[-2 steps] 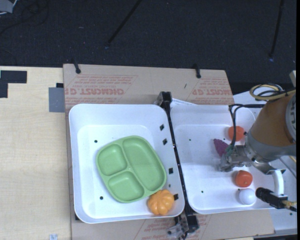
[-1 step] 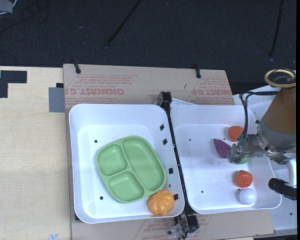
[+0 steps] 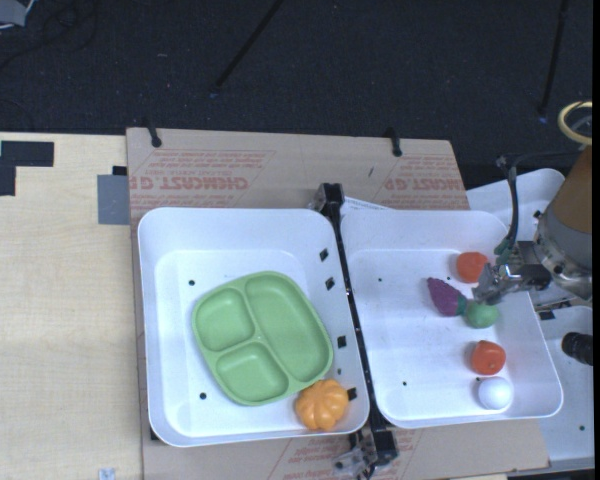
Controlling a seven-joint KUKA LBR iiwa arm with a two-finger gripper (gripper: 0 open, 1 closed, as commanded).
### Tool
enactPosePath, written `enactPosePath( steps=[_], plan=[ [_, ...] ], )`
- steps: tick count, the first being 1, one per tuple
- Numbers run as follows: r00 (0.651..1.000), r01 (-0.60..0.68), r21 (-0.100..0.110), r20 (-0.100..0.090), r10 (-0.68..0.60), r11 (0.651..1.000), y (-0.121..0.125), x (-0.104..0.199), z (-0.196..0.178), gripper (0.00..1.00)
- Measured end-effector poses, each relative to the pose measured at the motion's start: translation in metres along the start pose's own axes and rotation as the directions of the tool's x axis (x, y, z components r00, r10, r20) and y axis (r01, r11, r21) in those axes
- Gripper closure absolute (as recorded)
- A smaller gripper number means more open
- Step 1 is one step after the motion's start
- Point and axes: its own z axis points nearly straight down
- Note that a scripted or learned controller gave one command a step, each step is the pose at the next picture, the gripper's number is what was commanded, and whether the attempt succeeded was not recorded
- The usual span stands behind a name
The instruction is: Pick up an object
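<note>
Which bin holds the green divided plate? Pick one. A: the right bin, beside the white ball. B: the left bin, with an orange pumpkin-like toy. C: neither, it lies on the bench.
B: the green divided plate lies in the left bin, the orange toy at its corner.

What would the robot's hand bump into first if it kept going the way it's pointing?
Probably the green ball: the hand points down and left, just above it. The purple piece lies slightly further left. Depth is hard to judge.

The bench (image 3: 50, 298) bears cardboard (image 3: 280, 168) under two white bins (image 3: 170, 238).
</note>
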Motion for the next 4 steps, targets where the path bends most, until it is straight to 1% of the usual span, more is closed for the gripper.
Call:
enactPosePath(
  steps=[1, 2, 3, 4],
  plan=[
    [1.0, -0.001, 0.003, -0.001, 0.001, 1.0, 0.0, -0.001, -0.016, 1.0],
    [1.0, 0.001, 0.008, -0.003, -0.001, 1.0, -0.002, 0.049, -0.004, 1.0],
    [1.0, 0.004, 0.008, -0.005, -0.004, 1.0, -0.007, 0.112, -0.005, 1.0],
    [1.0, 0.003, 0.008, -0.004, -0.003, 1.0, -0.022, 0.164, -0.013, 1.0]
  ],
)
